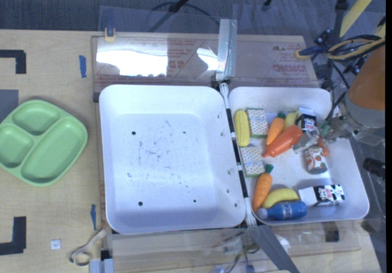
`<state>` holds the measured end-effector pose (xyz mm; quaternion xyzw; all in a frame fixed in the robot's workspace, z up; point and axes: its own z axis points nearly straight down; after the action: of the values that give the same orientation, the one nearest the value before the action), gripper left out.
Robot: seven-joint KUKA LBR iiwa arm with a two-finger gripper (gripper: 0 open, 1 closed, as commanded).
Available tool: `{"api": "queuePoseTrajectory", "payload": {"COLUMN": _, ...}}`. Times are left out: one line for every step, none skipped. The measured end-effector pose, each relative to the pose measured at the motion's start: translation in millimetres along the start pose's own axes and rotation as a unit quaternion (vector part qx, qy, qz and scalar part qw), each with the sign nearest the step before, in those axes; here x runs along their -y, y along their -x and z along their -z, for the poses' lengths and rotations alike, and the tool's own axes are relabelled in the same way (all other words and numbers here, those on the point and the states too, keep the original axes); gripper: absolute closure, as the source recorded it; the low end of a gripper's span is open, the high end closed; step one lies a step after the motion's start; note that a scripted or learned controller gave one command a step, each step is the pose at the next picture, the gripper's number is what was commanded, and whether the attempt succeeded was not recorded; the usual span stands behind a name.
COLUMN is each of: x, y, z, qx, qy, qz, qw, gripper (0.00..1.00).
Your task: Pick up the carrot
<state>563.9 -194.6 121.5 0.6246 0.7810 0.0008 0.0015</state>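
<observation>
Carrot [262, 186], lying near the left wall of the right bin [358, 168], tip toward the front, just above a banana [282, 196] and a blue bottle [285, 210]. The gripper [327, 133] sits at the bin's right side, well apart from it; whether its jaws are wide or narrow cannot be told. Between them lie a large orange piece [283, 141], a small carton [315, 160] and a black-and-white carton [329, 193]. A corn cob [241, 128] rests farther back. The left bin [165, 155] adjoins; a green plate [40, 141] sits at far left.
</observation>
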Motion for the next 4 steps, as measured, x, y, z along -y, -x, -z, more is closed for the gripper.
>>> {"api": "queuePoseTrajectory", "payload": {"x": -64.0, "y": -57.3, "z": -1.1, "qx": -0.002, "qy": -0.017, "qz": 0.043, "qw": 0.9989, "gripper": 0.00}}
{"api": "queuePoseTrajectory", "payload": {"x": -66.9, "y": -59.6, "z": 0.4, "qx": 0.002, "qy": -0.015, "qz": 0.008, "qw": 0.9998, "gripper": 0.00}}
{"api": "queuePoseTrajectory", "payload": {"x": -93.3, "y": -41.8, "z": -3.9, "qx": -0.001, "qy": -0.004, "qz": 0.077, "qw": 0.9970, "gripper": 0.00}}
{"api": "queuePoseTrajectory", "payload": {"x": -96.7, "y": -48.4, "z": -21.8, "qx": 0.015, "qy": 0.001, "qz": 0.146, "qw": 0.9892, "gripper": 0.00}}
